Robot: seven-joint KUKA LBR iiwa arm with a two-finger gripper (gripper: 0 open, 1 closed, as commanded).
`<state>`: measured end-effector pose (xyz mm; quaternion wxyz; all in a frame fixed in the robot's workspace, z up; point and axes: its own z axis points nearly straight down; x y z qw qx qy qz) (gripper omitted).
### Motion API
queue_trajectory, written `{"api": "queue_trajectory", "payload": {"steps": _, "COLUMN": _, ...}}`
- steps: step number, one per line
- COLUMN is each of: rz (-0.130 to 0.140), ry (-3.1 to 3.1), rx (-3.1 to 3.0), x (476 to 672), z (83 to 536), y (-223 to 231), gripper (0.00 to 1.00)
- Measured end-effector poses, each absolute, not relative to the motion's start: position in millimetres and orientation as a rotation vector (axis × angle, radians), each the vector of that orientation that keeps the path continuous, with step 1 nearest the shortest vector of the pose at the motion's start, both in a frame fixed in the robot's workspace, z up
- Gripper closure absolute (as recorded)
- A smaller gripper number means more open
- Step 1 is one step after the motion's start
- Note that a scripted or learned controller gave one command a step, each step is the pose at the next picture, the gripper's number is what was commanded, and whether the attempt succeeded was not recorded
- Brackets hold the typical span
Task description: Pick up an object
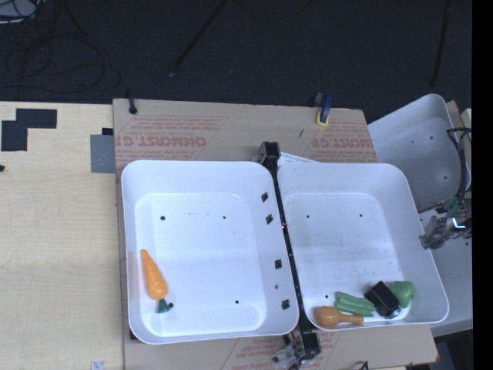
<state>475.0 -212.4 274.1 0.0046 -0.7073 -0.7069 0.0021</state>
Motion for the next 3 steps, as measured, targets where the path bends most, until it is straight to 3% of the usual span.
{"api": "queue_trajectory", "payload": {"steps": 1, "rz": -0.002, "ry": -2.224, "rx": -2.224, "x": 476.1, "z": 338.0, "y": -214.1, "gripper": 1.00}}
{"api": "queue_trajectory", "payload": {"steps": 2, "rz": 0.000, "ry": -2.223, "rx": -2.221, "x": 475.8, "z": 353.8, "y": -214.0, "gripper": 1.00}}
{"api": "queue_trajectory", "payload": {"steps": 3, "rz": 0.006, "ry": -2.215, "rx": -2.216, "x": 475.0, "z": 274.3, "y": -212.5, "gripper": 1.00}}
